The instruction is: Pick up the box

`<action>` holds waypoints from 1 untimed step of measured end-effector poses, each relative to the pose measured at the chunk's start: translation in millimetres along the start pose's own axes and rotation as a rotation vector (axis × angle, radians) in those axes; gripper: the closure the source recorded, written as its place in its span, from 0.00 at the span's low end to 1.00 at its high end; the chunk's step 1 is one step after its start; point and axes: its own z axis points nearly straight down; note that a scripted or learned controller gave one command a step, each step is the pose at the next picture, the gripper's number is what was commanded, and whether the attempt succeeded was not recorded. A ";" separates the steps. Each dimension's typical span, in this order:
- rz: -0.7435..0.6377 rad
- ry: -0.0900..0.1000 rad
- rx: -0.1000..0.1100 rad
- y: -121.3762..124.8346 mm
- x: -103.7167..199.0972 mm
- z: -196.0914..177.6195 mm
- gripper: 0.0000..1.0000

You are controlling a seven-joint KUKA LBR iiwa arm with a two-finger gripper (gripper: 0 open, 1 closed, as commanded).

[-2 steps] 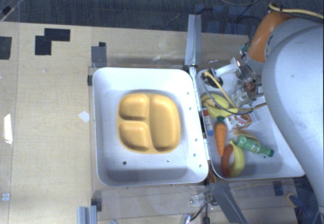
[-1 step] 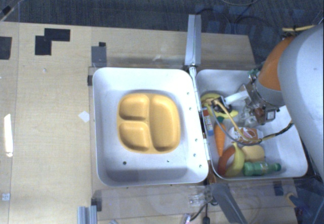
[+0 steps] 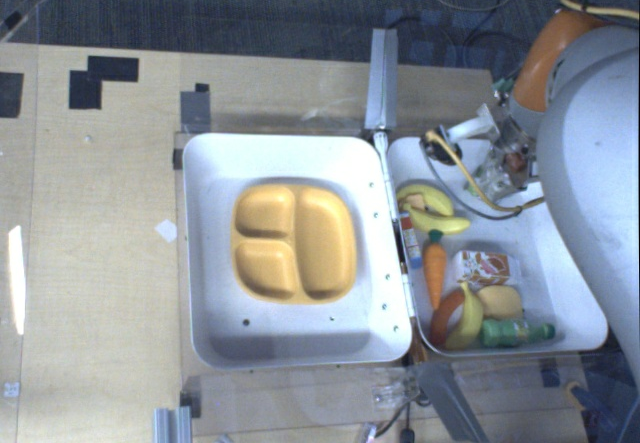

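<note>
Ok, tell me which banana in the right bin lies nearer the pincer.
The upper banana, lying above the carrot towards the bin's far end, is nearer the pincer. The other banana sits lower, beside the green bottle.

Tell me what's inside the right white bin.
The right white bin holds two yellow bananas, an orange carrot, a small printed box, a green bottle and a tan potato-like lump. The grey arm covers its right side.
</note>
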 end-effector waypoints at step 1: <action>0.000 -0.001 0.000 -0.2 -0.1 0.2 0.00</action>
